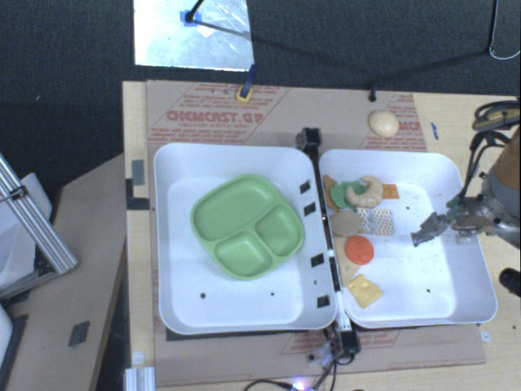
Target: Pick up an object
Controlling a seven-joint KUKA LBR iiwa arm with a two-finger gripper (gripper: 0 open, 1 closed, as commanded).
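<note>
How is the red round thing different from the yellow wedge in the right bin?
The red disc is round and flat with a smooth edge; the yellow wedge is angular, with corners and small dark spots like cheese holes. The disc is orange-red, the wedge pale yellow. The disc lies nearer the cluster of items at the bin's middle; the wedge lies alone toward the bin's near edge. Both are small, rest on the floor of the right bin, and lie apart from the claw.

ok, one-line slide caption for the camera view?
End effector over the right bin beside small toy foods; green tray in the left bin.
</note>
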